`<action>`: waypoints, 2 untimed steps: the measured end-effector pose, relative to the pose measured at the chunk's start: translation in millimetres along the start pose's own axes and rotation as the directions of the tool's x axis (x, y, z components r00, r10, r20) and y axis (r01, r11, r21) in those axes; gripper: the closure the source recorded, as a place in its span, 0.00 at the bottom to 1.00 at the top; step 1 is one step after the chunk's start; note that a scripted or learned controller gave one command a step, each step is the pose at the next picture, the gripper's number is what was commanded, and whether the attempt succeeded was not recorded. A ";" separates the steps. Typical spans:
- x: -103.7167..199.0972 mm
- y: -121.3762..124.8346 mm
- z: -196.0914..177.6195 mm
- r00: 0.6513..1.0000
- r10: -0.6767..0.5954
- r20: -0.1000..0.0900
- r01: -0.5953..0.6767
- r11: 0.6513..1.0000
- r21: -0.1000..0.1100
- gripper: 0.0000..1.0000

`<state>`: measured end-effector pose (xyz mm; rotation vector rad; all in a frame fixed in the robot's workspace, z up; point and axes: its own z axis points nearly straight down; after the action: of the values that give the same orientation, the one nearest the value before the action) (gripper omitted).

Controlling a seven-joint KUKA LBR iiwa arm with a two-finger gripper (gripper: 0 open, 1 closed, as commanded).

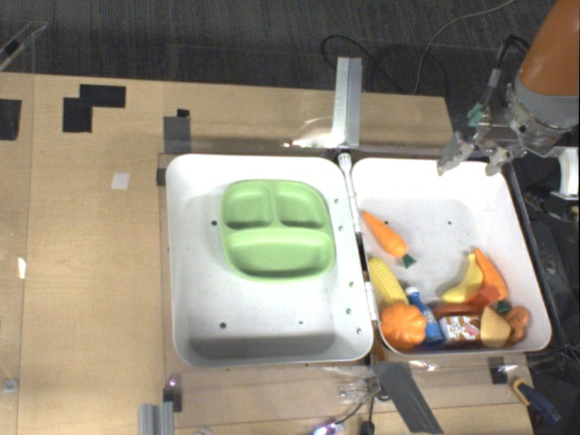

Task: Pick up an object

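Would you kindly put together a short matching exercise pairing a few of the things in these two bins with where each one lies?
Things:
1. green divided plate
2. carrot
3. corn cob
4. gripper

Places:
A. along the right bin's left wall, just below the carrot
B. above the right bin's far right corner
C. in the left bin
D. upper left part of the right bin, lying slantwise

Pairs: 1-C, 2-D, 3-A, 4-B

Robotics lab: wooden surface (82, 270) marked with black tape squares, metal bracket (348, 98) behind twin white bins (272, 347), loose cables beyond, toy food inside.
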<state>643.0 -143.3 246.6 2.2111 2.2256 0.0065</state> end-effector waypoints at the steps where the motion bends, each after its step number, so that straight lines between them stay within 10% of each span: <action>1: 47.2 -28.4 64.8 1.000 0.016 0.000 -0.016 1.000 0.002 0.00; 2: 57.0 -39.8 147.9 0.999 0.038 -0.001 -0.038 0.999 -0.002 0.00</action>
<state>603.8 -86.6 98.5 2.2526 2.1826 0.0095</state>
